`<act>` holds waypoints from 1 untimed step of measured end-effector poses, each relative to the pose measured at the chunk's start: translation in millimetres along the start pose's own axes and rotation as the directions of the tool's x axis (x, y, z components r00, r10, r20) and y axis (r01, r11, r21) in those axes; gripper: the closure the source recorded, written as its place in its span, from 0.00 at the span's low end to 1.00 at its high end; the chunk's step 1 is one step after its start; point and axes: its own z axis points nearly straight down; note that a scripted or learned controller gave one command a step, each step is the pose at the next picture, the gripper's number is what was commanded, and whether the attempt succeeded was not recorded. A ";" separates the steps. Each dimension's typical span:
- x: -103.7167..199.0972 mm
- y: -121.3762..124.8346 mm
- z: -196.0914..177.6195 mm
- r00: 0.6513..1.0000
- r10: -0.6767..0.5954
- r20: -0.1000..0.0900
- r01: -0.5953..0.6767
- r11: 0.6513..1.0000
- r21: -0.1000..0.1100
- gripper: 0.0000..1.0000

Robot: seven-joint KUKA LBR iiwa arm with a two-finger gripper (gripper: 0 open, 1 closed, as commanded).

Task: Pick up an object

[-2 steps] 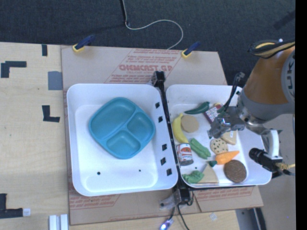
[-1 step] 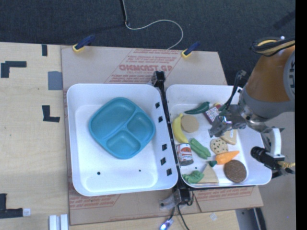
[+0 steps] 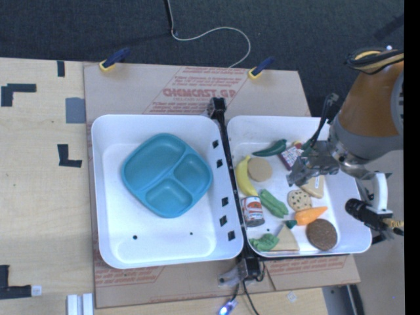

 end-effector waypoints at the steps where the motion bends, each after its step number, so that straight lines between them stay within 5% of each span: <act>1: 48.1 60.6 58.7 1.000 0.000 0.002 0.000 1.000 -0.006 1.00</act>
